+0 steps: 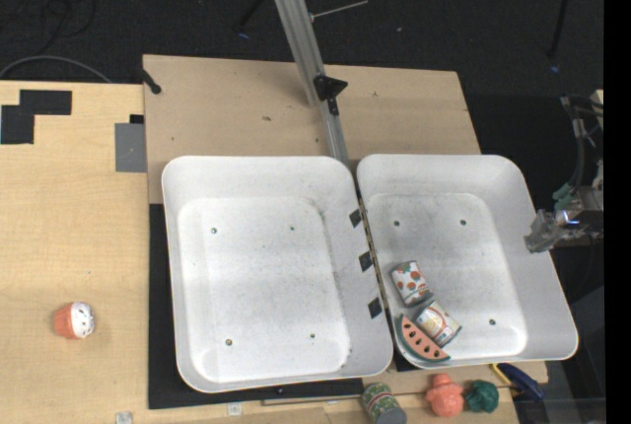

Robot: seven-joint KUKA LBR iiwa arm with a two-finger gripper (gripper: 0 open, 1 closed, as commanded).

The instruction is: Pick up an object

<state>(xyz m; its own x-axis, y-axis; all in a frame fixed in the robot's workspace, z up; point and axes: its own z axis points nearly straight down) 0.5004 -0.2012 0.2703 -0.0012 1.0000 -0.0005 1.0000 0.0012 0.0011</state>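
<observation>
A: Where's the arm?

B: Barely in frame. At the right edge, beside the right bin, there's a grey piece of the gripper just outside the bin's right wall, with thin cabling and bracket parts rising above it. It sits off the bin, not over the objects.

A: Open or closed?

B: I cannot tell. That part is small, blurred and cut by the edge. Nothing shows in its grasp.

A: And the things to pick?

B: In the right bin, near its front left corner: a small can with a red-and-white label, a second can lying tilted just in front of it, and a watermelon slice against the front rim, touching or nearly touching the second can.

A: Anything outside the bins?

B: Along the front edge, a dark can, an orange toy and a green toy, all partly cut off or too dim to make out well. On the wooden table at left lies a red-and-white ball. The left bin has only specks and screw dots.
</observation>
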